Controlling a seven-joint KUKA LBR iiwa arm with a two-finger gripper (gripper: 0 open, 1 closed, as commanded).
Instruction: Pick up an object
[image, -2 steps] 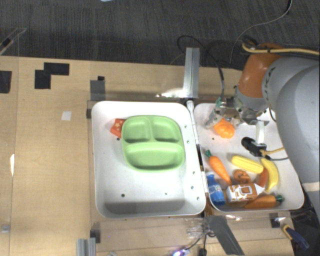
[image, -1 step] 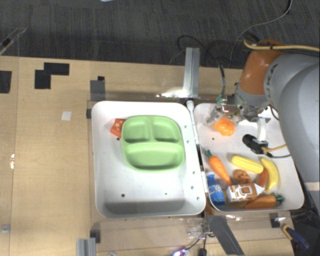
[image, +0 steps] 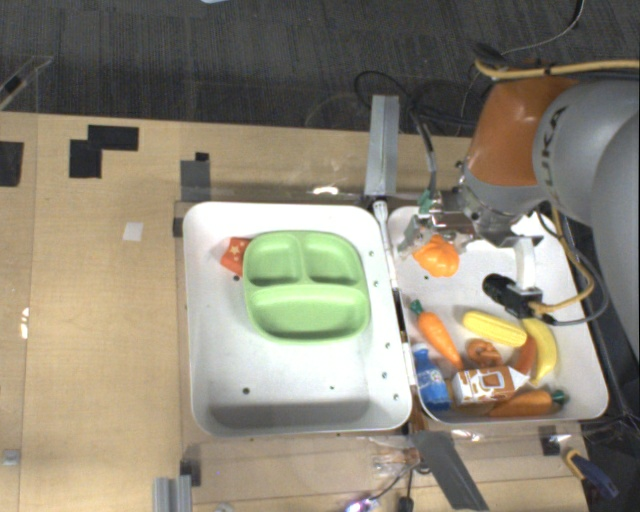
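My gripper hangs over the back left corner of the right bin. It is shut on an orange round fruit, which sits between the fingertips. Other loose objects lie in the same bin: a carrot, a yellow banana-like piece, a second banana, a small brown item, a blue bottle, a brown carton and a red-orange vegetable.
The left bin holds a green divided plate, with a small red-orange item at its back left. A black part with a cable hangs off the arm over the right bin. A metal post stands behind the bins.
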